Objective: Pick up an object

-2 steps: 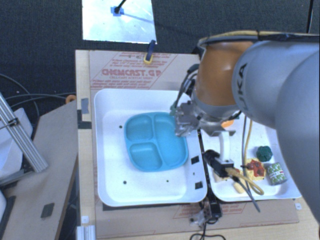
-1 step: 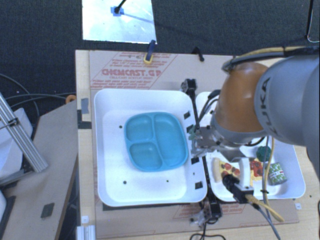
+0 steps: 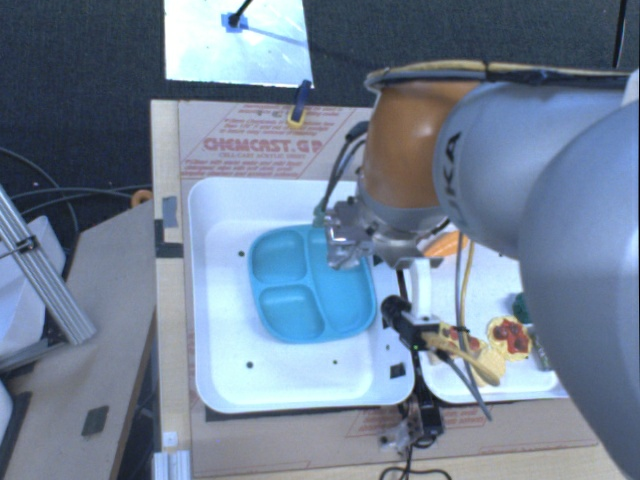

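Note:
A blue plate with three compartments [image 3: 300, 293] lies tilted in the left white bin [image 3: 225, 368]. The grey arm with its orange band [image 3: 410, 148] reaches in from the right and hangs over the plate's right side and the wall between the bins. The gripper [image 3: 345, 248] sits under the wrist at the plate's upper right edge; its fingers are hidden by the wrist. In the right bin [image 3: 500, 388] lie an orange item [image 3: 447, 243], a yellow and red item [image 3: 510, 336] and a banana-like yellow piece [image 3: 470, 353].
Cardboard with red lettering [image 3: 260, 143] lies under and behind the bins. A yellow and blue clamp [image 3: 298, 108] sits at the back. Dark cables [image 3: 425, 408] hang at the front between the bins. A metal frame [image 3: 40, 278] stands at the left.

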Controlling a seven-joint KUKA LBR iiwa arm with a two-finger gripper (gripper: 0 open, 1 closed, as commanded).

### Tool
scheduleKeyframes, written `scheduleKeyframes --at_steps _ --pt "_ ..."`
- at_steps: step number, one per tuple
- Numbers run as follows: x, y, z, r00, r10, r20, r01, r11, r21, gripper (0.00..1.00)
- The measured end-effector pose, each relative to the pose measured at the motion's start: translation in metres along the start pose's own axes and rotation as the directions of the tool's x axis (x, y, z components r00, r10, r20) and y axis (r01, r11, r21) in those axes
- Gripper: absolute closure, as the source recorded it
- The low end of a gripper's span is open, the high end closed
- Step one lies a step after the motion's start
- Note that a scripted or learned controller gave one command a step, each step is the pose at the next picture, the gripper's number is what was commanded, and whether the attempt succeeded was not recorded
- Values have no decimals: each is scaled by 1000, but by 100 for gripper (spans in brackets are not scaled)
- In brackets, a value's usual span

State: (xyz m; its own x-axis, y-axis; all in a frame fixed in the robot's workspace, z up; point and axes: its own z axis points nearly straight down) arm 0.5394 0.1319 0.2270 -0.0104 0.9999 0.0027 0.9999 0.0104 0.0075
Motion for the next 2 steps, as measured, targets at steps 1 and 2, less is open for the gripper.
scheduleKeyframes --at_steps 1,2 --pt "0 -53 -35 1000 5 1 -5 1000 6 100" --pt "16 -52 130 1000 6 -3 -6 1000 0 100"
